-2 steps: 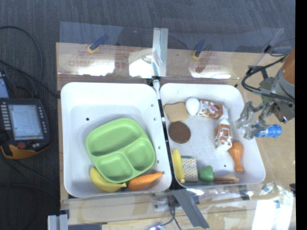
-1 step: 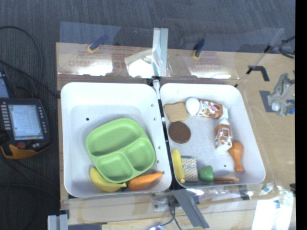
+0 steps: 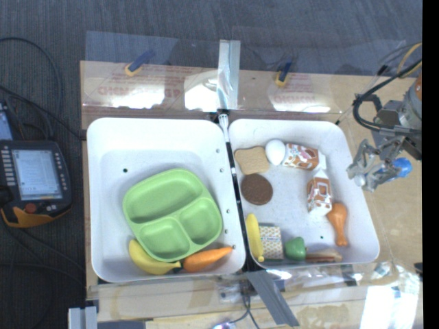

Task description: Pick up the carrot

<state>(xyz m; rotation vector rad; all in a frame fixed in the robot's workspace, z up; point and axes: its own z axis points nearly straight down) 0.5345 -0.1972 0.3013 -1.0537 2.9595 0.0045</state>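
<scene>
The orange carrot (image 3: 206, 258) lies in the left bin (image 3: 110, 149), at its front edge. It rests against the front rim of a green divided plate (image 3: 173, 212), with a yellow banana (image 3: 149, 259) just to its left. My gripper (image 3: 368, 170) hangs outside the right bin (image 3: 350, 184), just past its right wall and far from the carrot. Its fingers (image 3: 357, 166) point down and to the left, stand open and have nothing between them.
The right bin holds a white egg (image 3: 275, 151), a tan bread slice (image 3: 250, 160), a brown cookie (image 3: 257, 188), two snack packets (image 3: 319, 192), a drumstick (image 3: 337, 222), a green pepper (image 3: 295, 248) and a small box (image 3: 269, 240). A teach pendant (image 3: 34, 178) lies left of the bench.
</scene>
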